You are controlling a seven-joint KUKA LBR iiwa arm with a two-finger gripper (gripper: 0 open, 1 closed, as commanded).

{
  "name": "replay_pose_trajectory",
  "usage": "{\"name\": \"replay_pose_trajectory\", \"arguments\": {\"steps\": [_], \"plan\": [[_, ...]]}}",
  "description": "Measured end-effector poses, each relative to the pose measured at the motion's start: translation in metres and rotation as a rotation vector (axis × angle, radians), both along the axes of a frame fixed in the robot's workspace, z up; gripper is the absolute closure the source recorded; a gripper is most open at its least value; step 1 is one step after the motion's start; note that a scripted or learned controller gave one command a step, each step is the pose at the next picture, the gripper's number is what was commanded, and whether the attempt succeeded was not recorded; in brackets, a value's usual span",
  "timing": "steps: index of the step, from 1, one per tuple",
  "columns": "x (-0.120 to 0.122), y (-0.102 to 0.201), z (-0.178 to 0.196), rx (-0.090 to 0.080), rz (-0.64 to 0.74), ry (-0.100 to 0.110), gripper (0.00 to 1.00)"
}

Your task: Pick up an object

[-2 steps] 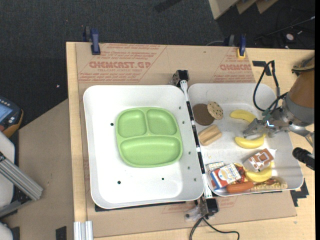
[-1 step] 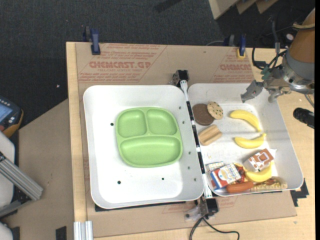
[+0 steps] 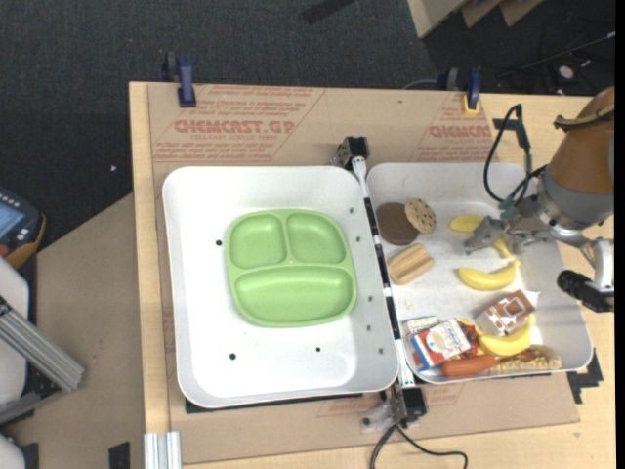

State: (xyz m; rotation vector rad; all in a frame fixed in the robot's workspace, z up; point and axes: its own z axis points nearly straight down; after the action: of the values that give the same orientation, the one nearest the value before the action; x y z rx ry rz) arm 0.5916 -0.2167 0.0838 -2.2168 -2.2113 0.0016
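The gripper (image 3: pixel 491 234) hovered just above the banana (image 3: pixel 486 277), its grip state unclear; nothing was lifted yet.

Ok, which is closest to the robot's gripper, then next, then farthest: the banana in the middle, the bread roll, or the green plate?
Measured from the gripper in the camera view:
1. The banana, just below it in the right bin.
2. The bread roll, by that bin's left wall.
3. The green plate, over in the left bin.
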Motion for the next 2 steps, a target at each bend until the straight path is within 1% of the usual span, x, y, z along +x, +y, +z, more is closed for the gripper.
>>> {"name": "replay_pose_trajectory", "arguments": {"steps": [1, 2], "plan": [[-0.053, 0.047, 0.0, -0.003, 0.003, -0.003, 0.0], [0.029, 0.085, 0.001, -0.007, 0.009, -0.015, 0.0]]}}
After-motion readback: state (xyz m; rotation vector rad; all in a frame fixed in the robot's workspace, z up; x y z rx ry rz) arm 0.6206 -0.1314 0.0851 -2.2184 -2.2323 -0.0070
